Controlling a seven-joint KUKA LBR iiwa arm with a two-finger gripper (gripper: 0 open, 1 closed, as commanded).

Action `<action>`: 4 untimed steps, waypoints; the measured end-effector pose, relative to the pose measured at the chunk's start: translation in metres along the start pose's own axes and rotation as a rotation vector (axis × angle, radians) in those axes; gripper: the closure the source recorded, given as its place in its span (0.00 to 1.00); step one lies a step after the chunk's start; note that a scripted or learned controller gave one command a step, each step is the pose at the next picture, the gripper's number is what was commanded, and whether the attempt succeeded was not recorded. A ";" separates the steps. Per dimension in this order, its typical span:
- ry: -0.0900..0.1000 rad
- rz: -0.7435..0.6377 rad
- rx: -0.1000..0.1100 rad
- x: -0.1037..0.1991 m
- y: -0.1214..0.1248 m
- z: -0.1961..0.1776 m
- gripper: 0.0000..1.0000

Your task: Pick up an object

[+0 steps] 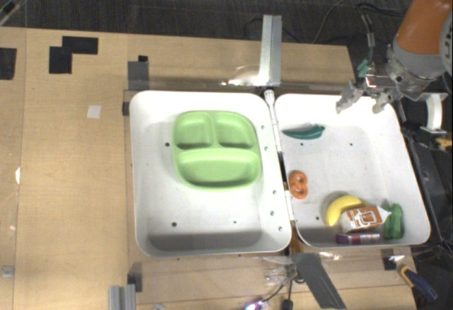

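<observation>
White plastic on both sides of the bench, and the gripper (364,98) hangs over the far right corner of the right bin (354,149), fingers spread wide and nothing between them. Every candidate lies well away from it: a dark green pepper (304,132) near the far left of that bin, an orange ring (298,185) against the divider, and a tight cluster at the near edge, where a yellow banana (341,208), a small printed box (366,217), a purple marker (357,236) and a green vegetable (394,221) are pressed together. That huddle looks like the trouble spot: fingers coming down there could land on two things at once, or shove the banana into the wall. The pepper lies flat and thin, so a shallow close may slip over it. Over in the left bin (152,160) sits a green divided plate (216,148), broad and probably too wide to pinch.
</observation>
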State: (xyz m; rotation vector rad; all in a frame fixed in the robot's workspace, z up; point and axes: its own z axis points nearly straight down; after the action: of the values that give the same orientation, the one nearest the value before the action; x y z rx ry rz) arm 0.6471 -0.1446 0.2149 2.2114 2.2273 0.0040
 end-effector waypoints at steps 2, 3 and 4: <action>0.000 -0.108 0.001 0.025 -0.131 0.067 0.00; 0.001 -0.263 0.000 0.058 -0.159 0.116 0.00; 0.000 -0.429 -0.002 0.045 -0.102 0.091 0.00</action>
State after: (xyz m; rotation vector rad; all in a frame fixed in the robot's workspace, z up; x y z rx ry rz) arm 0.5451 -0.1001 0.1238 1.6857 2.6458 0.0051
